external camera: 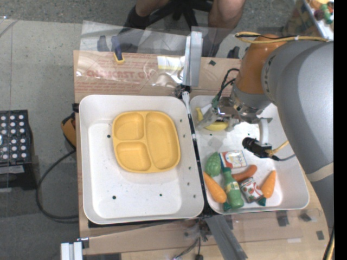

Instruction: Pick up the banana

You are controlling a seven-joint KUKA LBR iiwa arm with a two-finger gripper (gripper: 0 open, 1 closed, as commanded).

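The banana (215,126) is small and yellow and lies in the upper left part of the right bin (295,196), near the divider between the bins. My gripper (223,116) hangs right over it, reaching down from the orange-banded wrist (255,69). The gripper's dark body covers the banana's upper side, so only its lower yellow edge shows. A small yellow bit (199,114) sticks out just left of the gripper. Whether the banana is gripped is hidden.
A yellow divided plate (146,141) sits in the left bin (97,199). The right bin's lower part holds a green vegetable (213,164), two carrots (214,188) (268,183), a green bottle (233,193), small cartons (234,158) and a red sausage (245,172).
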